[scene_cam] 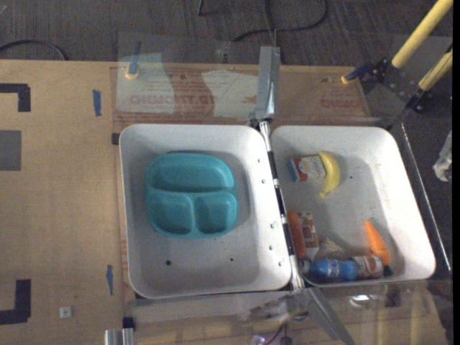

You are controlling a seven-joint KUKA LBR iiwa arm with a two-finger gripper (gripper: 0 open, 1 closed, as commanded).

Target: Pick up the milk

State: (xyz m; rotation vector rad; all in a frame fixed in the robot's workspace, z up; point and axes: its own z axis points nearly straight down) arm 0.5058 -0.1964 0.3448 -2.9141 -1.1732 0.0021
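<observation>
The milk carton [307,168], a small white pack with red and blue print, is seen lying in the right bin [413,214], at about 10 o'clock from that bin's centre and near the bin's left wall. A yellow banana [329,172] is set at the carton's 3 o'clock, touching it or just beside it, with its curve bent away from the carton. Nothing is laid over the carton, and its upper face is left open to view. At about 8 o'clock from the bin's centre an orange and red box [305,233] is placed lengthwise along the left wall. A carrot [376,243] is found at about 4 o'clock, tilted, with its thin end pointed toward 11 o'clock. Along the near wall, at about 6 o'clock, a blue bottle [332,269] is laid on its side, and a red and white can [369,266] is set just beside it at its 3 o'clock. A pale crumpled item [330,249] is seen between the box and the bottle; what it is cannot be told. The left bin [144,264] is occupied by a teal divided plate [190,194] with 3 compartments, placed slightly toward 12 o'clock of that bin's centre. The 2 bins are joined by a metal strip [267,85] that runs toward 12 o'clock. 2 yellow poles [424,27] are seen at the view's 2 o'clock, well apart from the carton.
</observation>
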